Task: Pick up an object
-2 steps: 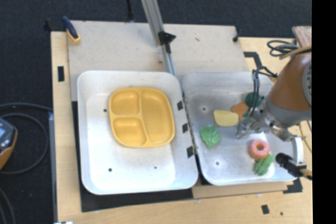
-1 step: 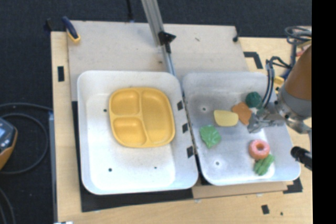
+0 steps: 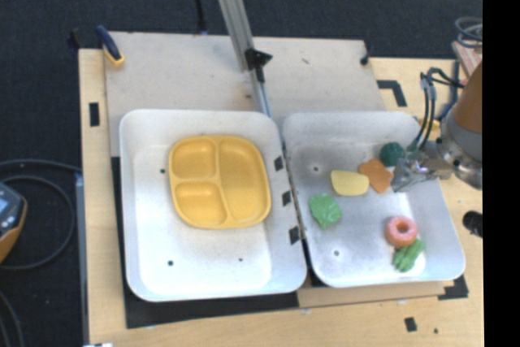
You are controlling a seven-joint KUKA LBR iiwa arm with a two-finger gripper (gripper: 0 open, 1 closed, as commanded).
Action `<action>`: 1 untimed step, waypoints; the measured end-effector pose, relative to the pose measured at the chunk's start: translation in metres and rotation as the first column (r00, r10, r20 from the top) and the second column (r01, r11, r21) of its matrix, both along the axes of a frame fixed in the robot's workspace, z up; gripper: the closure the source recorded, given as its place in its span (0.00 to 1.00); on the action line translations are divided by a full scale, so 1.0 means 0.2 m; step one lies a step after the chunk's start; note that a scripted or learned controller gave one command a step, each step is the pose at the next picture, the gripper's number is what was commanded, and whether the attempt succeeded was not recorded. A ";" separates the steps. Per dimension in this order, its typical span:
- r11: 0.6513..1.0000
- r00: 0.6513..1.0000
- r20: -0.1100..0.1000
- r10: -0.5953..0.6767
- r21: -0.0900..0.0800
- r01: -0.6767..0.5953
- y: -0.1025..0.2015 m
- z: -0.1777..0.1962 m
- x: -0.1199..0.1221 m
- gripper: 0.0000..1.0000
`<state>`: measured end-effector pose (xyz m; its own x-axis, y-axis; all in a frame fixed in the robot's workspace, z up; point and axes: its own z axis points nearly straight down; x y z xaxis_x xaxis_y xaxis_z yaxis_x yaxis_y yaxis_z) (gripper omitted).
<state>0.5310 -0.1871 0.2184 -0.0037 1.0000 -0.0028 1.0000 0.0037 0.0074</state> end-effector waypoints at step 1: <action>1.000 1.000 0.002 0.001 -0.001 -0.001 0.03 0.30 0.00 1.00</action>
